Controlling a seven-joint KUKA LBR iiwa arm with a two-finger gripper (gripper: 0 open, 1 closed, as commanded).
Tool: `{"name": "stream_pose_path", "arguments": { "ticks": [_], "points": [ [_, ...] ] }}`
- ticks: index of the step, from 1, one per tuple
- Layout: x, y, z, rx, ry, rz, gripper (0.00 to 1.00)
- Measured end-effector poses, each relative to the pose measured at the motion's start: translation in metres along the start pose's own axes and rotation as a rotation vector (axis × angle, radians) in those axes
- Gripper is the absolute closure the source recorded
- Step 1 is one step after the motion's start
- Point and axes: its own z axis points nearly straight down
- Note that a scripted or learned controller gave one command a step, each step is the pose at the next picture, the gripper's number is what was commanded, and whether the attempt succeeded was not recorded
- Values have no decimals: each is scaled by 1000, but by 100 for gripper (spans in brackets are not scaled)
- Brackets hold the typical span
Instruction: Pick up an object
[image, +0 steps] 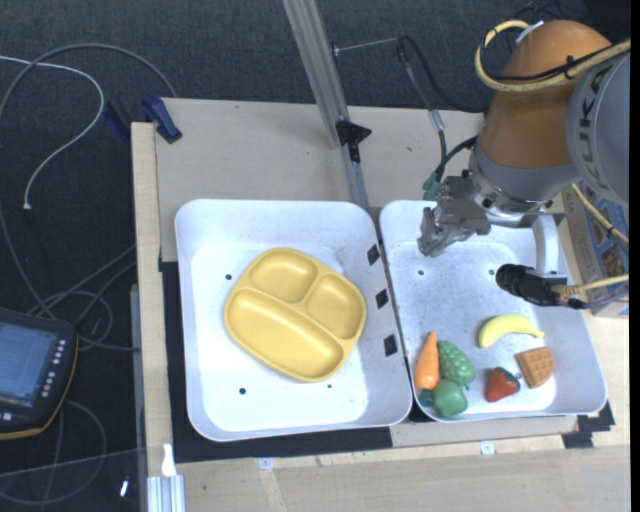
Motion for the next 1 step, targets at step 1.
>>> {"name": "stream_pose_path", "arguments": {
  "ticks": [1],
  "points": [
    [44,-37,14,2,0,0,100]
  ]
}}
